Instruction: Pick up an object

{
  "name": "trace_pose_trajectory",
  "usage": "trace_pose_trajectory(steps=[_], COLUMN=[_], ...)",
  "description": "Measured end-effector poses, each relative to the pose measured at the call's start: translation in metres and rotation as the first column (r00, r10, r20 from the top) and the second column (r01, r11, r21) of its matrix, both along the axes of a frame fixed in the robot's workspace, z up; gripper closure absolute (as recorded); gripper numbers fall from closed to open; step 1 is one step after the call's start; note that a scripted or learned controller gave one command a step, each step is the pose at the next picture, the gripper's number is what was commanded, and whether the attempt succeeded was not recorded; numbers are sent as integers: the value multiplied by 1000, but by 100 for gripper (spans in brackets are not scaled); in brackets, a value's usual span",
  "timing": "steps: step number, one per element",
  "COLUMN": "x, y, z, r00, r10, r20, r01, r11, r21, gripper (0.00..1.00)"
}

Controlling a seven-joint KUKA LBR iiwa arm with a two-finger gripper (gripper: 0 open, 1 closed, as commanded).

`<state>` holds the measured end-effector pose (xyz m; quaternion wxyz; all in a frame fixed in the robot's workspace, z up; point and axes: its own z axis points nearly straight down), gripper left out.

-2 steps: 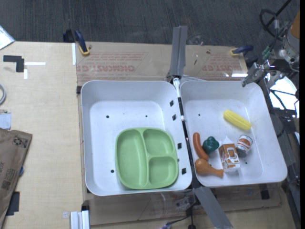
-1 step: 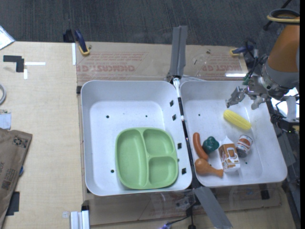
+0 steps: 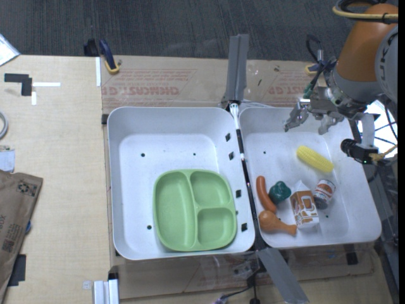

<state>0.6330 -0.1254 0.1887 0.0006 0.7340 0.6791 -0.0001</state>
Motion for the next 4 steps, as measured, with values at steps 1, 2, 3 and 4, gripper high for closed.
trace_pose_trajectory(steps=[1,2,3,4], x=[-12,-12,26,26], y=[-51,-53,22,-27], z=[-97,-87,8,95], r00=[1000,1000,994,978], r10=[-6,-8,113,207], r20=[-1,0,0,-1], r01=[6,8,-113,-207], r11=[1000,1000,994,978], r21=[0,-1,0,-1], gripper=[0,100,100,100])
